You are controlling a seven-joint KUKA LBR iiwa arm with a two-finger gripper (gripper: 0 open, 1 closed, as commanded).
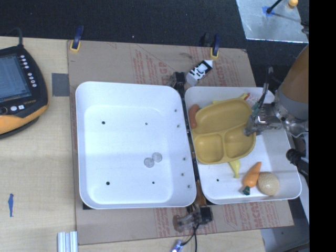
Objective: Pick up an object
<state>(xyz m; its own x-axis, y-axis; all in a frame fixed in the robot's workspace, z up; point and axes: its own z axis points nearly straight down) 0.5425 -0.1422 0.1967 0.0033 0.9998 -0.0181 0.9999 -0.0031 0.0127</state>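
The right bin [278,193] holds several things. A yellow divided tray [220,133] with three compartments lies tilted across its upper and middle part. A reddish sausage-like piece [192,114] shows at the tray's left edge, partly hidden. A small yellow stem [235,168] comes out below the tray. Near the bin's lower right corner an orange carrot [251,176] with a green end lies just beside a pale round ball [268,184].

The wooden bench [37,161] carries a cardboard sheet [157,56] held by clamps [76,38] at its far edge. Two white bins [84,140] sit side by side on the sheet. A pendant [18,88] lies at left.
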